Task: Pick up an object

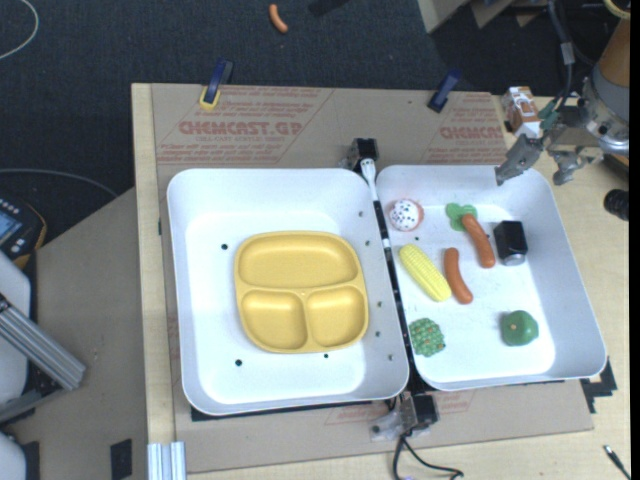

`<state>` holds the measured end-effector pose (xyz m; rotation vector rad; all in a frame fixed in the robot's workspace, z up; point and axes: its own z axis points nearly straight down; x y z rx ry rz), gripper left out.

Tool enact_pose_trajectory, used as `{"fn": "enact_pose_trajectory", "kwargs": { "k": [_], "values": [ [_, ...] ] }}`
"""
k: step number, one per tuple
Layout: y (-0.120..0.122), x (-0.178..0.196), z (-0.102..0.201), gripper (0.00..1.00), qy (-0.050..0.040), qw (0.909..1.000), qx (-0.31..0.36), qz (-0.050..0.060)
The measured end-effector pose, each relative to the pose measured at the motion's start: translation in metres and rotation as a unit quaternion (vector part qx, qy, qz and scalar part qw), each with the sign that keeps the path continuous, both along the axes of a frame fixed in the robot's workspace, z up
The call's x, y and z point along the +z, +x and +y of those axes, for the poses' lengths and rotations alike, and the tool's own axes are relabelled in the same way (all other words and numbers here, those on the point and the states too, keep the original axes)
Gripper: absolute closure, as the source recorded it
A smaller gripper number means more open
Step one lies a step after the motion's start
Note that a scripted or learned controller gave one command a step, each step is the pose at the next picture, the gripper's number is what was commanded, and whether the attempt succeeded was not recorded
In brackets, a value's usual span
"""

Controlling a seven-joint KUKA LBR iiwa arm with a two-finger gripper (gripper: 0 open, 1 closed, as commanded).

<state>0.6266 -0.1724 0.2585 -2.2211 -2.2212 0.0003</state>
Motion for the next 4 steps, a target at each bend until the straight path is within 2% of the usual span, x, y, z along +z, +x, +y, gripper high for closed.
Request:
{"fn": "enact_pose_trajectory", "kwargs": {
  "k": [3, 4],
  "values": [
    [0.008, -0.131, 0.000, 0.00, 0.0004, 1.0000, 0.001, 0.002],
    [0.013, -0.155, -0.002, 0.00, -0.0032, 1.0000, 0.001, -0.009]
  ]
}}
